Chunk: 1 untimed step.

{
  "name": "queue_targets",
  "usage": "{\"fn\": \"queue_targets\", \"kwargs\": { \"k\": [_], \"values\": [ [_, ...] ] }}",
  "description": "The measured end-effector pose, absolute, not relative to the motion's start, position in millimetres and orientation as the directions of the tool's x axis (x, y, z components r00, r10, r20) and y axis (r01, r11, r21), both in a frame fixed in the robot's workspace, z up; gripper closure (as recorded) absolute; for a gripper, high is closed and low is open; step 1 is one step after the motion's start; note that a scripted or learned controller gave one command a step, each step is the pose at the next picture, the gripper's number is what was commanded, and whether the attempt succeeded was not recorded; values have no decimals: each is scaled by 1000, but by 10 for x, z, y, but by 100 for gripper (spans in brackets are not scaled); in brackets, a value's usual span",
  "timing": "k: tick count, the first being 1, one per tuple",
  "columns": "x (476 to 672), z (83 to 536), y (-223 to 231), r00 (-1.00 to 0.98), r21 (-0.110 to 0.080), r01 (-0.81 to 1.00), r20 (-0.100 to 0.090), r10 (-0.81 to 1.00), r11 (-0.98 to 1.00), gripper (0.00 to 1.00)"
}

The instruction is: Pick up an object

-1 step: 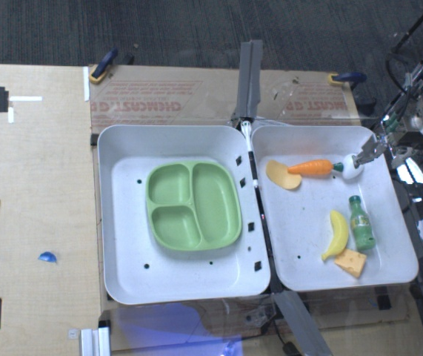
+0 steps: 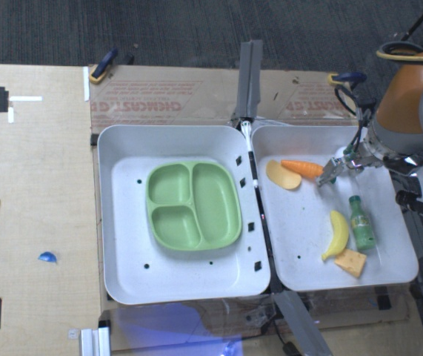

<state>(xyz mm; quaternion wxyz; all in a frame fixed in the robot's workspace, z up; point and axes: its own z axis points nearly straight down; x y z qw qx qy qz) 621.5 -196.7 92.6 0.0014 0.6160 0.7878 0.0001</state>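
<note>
The arm reaches in from the right, bent low over the right bin (image 2: 389, 277). Its gripper (image 2: 328, 175) has its tips right at the carrot's (image 2: 302, 168) end; how wide it is, I cannot tell. Below it lie a banana (image 2: 337, 235), green bottle (image 2: 360, 225) and cheese wedge (image 2: 351, 262). Far across sits a green plate (image 2: 194, 205).

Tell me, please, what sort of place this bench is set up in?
Probably a robotics lab test bench, not a kitchen. Two shallow white plastic bins sit side by side on a taped cardboard sheet, a grey arm's claw reaches in, and the food, like the yellow plastic banana, looks like toys.
</note>
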Motion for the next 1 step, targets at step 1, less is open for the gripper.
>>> {"fn": "queue_targets", "kwargs": {
  "k": [1],
  "values": [
    [6220, 1020, -1970, -241, 3, 971, -4, 971, 241, 100]
  ]
}}
